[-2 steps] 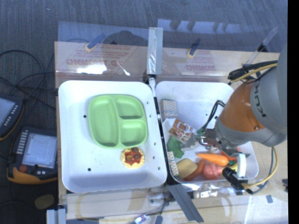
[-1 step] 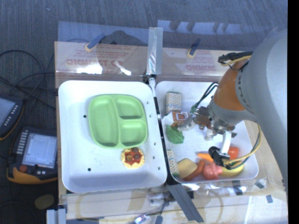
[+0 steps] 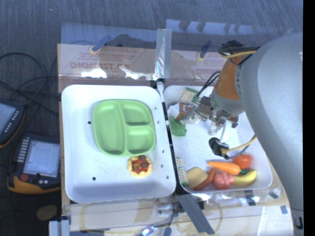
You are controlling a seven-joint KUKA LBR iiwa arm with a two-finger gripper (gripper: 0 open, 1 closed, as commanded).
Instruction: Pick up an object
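My gripper (image 3: 196, 111) hangs low over the back left part of the right bin (image 3: 263, 181). Right beside its tip lie a small brown and red item (image 3: 184, 114) and a pale speckled piece (image 3: 187, 96); whether either is touched I cannot tell. A green leaf-shaped toy (image 3: 176, 128) rests just left of the gripper, by the bin's left wall. Along the front of this bin lie a carrot (image 3: 224, 167), a tomato (image 3: 242, 161), a banana (image 3: 246, 178), a pink item (image 3: 223, 180), a sausage (image 3: 207, 178) and a tan potato (image 3: 195, 174).
The left bin (image 3: 78, 132) holds a green divided plate (image 3: 124, 127) and, in front of it, a small round pizza toy (image 3: 140, 165). A raised divider (image 3: 166, 132) separates the bins. My grey arm (image 3: 275, 112) covers the right bin's right side.
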